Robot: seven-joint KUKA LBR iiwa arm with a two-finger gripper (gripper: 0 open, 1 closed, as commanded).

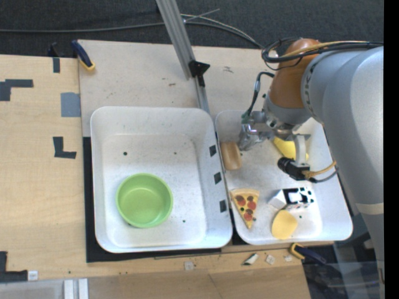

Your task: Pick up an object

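While the gripper (pixel 247 136) hangs low over the upper part of the right bin (pixel 330 232), the thing nearest it is a tan, bread-like block (pixel 230 156) lying against that bin's left wall. The block sits just below and a little to the left of the gripper's tip in the camera view, close to touching it, and nothing shows between the fingers; whether they stand wide or narrow I cannot tell, since the wrist hardware hides their gap. The block's long axis runs roughly up and down the view, parallel to the left wall, so I judge a grasp would close across its short width, with the wall crowding one side. A yellow banana-like piece (pixel 285 147) lies to the right of the block, partly under the wrist. Further below the block lie a pizza slice (pixel 245 207), a yellow round piece (pixel 284 225) and a small black-and-white item (pixel 298 197). The left bin (pixel 149 120) holds a green bowl (pixel 144 199), well apart from the block.
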